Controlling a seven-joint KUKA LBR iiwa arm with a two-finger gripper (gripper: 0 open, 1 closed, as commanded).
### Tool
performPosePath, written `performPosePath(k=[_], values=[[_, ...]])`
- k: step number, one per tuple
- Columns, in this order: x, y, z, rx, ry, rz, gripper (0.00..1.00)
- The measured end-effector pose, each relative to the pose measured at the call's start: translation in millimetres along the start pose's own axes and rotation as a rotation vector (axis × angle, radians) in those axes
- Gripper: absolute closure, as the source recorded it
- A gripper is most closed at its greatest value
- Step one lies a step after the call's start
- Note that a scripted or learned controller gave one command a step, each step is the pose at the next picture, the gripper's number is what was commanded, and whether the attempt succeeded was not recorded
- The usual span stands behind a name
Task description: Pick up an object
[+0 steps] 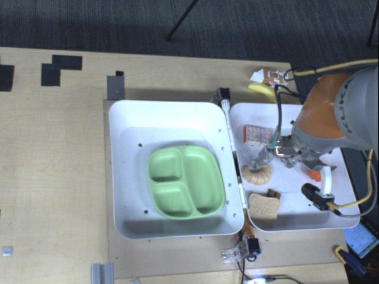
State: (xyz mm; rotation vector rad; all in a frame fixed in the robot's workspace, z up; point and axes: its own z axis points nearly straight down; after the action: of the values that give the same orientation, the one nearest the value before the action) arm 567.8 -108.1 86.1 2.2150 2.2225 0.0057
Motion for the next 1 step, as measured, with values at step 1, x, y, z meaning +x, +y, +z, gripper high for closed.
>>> performPosePath(k=[1], values=[[0.4, 2.2, -12.0, -0.006, 0.0, -0.001, 1.0]])
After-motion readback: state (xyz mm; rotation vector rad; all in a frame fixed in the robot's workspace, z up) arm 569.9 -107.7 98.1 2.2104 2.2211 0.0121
